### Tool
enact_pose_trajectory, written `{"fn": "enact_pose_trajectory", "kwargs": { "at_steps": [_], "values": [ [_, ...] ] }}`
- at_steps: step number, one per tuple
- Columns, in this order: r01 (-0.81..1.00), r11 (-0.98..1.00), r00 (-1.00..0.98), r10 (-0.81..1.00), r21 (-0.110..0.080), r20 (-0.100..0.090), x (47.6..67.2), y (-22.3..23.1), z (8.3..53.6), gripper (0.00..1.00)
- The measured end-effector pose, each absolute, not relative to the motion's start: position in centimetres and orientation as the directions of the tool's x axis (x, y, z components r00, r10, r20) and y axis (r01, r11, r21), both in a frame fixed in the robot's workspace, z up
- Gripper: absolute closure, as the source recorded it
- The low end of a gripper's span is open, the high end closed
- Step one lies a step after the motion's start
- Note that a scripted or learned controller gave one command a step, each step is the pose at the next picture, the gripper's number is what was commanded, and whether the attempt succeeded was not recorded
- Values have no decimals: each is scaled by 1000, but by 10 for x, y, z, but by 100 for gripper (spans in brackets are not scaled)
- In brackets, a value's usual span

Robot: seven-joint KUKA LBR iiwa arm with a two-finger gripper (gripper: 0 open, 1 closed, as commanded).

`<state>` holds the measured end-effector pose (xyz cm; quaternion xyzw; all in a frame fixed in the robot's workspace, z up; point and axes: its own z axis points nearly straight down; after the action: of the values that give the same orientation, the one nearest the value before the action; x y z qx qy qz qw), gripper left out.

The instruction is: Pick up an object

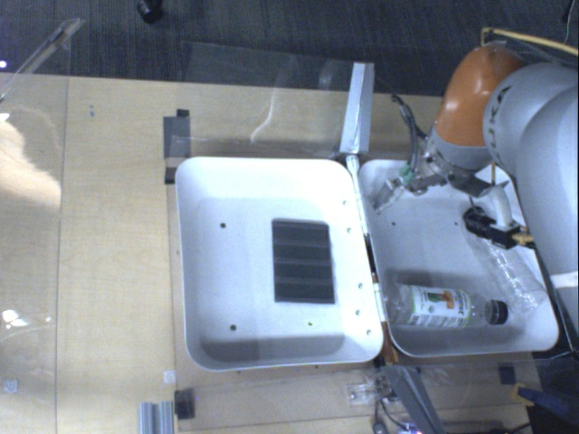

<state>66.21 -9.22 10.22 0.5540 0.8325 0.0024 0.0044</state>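
Bottle (445, 306) lying in right bin (434, 233) | arm (507, 116) bent over far corner

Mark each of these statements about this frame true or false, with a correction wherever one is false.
1. A bottle lies on its side in the right bin. True.
2. The bottle's dark cap points toward the left bin. False: the cap points right, away from it.
3. A dark ribbed rectangular object lies flat in the left bin. True.
4. The tool holds the bottle. False: the tool is near the right bin's far left corner, apart from the bottle.
5. The arm's orange band shows at the upper right. True.
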Motion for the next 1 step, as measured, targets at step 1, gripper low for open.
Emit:
{"fn": "enact_pose_trajectory", "kwargs": {
  "at_steps": [1],
  "values": [
    [972, 235, -235, 972, 4, -1, 570, -142, 121, 0]
  ]
}}
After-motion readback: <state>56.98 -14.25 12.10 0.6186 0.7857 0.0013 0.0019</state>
